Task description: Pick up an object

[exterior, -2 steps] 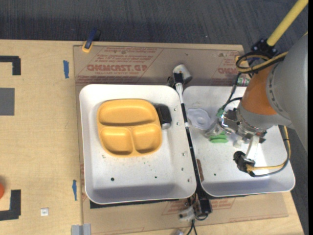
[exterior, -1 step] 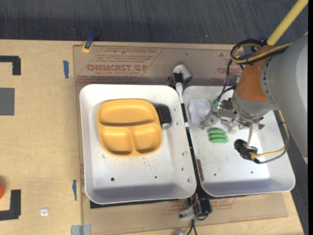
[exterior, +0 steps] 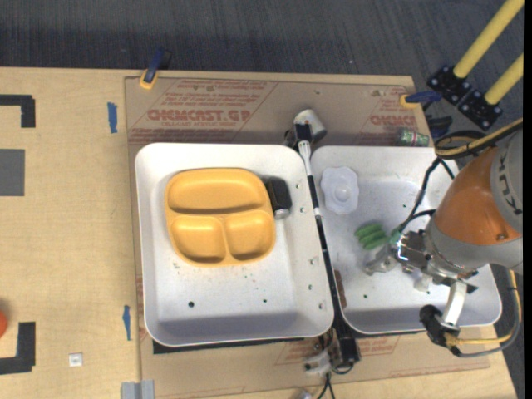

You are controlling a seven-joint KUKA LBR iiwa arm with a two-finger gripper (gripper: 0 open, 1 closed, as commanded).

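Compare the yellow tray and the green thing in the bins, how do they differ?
The yellow tray is big, filling much of the left bin; the green thing is small, in the right bin. The tray has three compartments and lies flat; the green thing is a slim ridged piece lying at a slant. The tray sits far from the hand; the green thing lies right beside it. Both rest on a bin floor.

Dark grey carpet [exterior: 249, 15] runs along the top; below it lies the pale wooden desk [exterior: 66, 223], marked with black tape [exterior: 25, 110] and carrying a printed cardboard sheet [exterior: 208, 106]
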